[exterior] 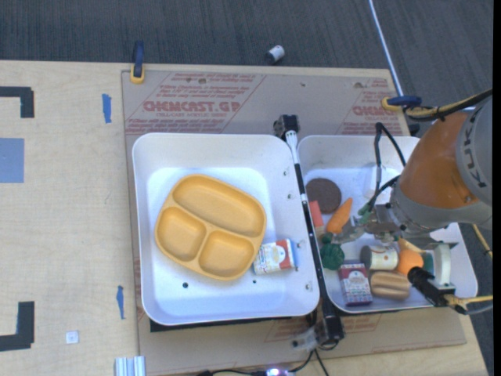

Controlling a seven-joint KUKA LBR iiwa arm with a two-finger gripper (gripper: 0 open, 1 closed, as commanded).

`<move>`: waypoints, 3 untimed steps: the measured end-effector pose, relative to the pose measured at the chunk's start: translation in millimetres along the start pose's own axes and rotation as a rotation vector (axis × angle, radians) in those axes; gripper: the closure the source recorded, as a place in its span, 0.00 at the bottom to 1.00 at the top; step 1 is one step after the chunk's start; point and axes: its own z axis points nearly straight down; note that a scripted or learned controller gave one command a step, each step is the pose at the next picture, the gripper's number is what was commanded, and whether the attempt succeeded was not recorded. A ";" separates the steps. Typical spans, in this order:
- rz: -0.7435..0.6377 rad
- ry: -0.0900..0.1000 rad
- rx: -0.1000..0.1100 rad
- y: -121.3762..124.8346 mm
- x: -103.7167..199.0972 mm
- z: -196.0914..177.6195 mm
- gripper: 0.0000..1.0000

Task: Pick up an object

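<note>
I see the left bin (149, 163) holding a yellow divided plate (210, 225) and a small carton (275, 258); my gripper (374, 224) hangs in the right bin (462, 269) beside the carrot (340, 215), and whether it's open I cannot tell

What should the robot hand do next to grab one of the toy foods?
Probably lower a little onto the carrot. The gripper sits low in the right bin, right beside the carrot, with nothing visibly between its fingers. The yellow tray and small carton lie away in the left bin.
</note>
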 end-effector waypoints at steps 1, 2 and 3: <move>-0.001 -0.001 -0.004 1.7 0.0 -10.3 1.00; 0.000 -0.001 -0.004 1.6 0.0 -10.2 0.00; -0.001 0.004 0.012 -7.5 6.9 21.1 0.00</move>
